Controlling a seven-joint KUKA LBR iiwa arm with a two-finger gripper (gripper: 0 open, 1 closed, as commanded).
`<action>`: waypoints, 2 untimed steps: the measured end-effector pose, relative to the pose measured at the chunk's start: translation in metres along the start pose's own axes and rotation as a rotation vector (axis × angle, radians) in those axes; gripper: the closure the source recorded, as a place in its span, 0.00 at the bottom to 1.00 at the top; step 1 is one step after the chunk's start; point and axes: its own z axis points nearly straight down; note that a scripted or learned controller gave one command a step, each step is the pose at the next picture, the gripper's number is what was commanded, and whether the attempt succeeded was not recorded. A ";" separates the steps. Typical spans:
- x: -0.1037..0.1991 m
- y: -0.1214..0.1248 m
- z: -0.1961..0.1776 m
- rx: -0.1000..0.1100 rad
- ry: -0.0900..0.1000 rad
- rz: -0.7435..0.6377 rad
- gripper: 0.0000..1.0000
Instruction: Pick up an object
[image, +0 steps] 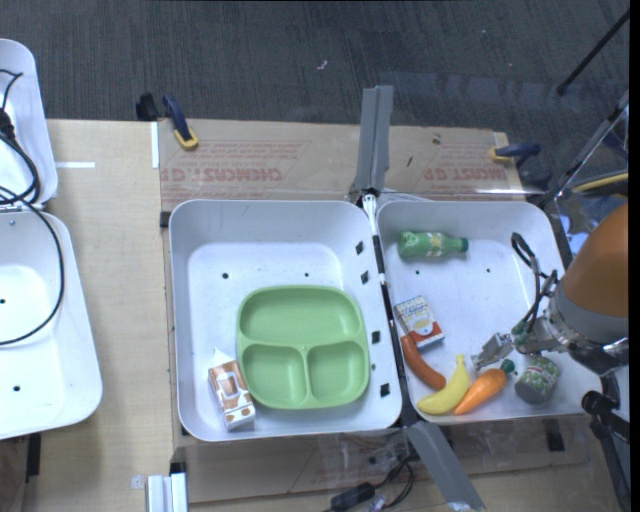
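Two white bins side by side on the bench. The right bin (470, 225) holds six things, one of each: a green bottle (431, 244) lying on its side near the back wall, a small red-and-white carton (419, 322) left of centre, a red-orange sausage-like piece (422, 365) just below the carton, a yellow banana (443, 391) touching it at the front, an orange carrot (481, 389) with a green top lying against the banana, and a small round grey-green can (537, 380) to the carrot's right, near the front right corner.

No single target is marked. The nearest pickable items are the carrot and the can, both in the front right part of the right bin. The carrot is short, bright orange and tapered, with its tip pointing front-left. The can is squat, mottled green on grey, and tilted.

The gripper (497, 349) comes in from the right, low over that bin, with metal fingertips just above the carrot's green end and just left of the can. Nothing is visibly between the fingers. I cannot tell whether the jaws are wide or narrow; they are too small and cluttered.

The left bin (200, 300) holds two things: one green three-compartment plate (302, 345) in the middle and one small brown-and-white carton (230, 391) at the plate's front-left corner, just beside it.
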 end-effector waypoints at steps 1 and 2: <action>0.026 0.005 0.006 -0.004 -0.003 -0.376 0.00; 0.002 0.000 0.005 -0.005 -0.003 0.027 0.00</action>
